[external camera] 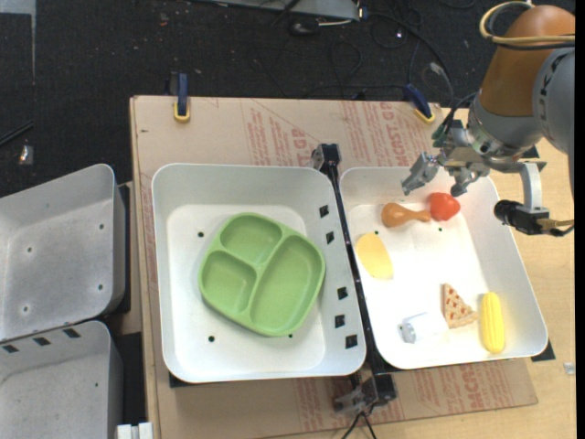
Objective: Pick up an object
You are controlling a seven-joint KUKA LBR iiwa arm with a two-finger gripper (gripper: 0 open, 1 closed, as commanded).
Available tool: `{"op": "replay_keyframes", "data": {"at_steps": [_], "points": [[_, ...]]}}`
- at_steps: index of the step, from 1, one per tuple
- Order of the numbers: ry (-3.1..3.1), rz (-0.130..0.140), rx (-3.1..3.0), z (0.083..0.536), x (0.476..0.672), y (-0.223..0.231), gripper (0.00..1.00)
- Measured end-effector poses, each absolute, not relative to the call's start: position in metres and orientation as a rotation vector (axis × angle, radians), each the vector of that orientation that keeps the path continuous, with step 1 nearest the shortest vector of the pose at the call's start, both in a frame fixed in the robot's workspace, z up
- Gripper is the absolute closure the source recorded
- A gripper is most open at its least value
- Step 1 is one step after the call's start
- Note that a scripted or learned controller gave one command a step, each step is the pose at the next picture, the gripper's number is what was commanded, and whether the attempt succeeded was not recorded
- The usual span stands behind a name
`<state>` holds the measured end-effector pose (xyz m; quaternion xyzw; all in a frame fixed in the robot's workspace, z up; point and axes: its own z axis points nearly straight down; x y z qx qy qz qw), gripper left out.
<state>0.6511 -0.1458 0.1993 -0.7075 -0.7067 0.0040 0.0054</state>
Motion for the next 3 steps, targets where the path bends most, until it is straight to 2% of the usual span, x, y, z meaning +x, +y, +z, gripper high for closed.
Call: {"op": "replay_keyframes", "data": {"at_steps": [1,3], "points": [[-2.223,0.0,-2.22,0.208,0.654,-0.145,0.0],[-2.225,-0.001,-2.223,0.094,0.654,-0.145,0.0]]}}
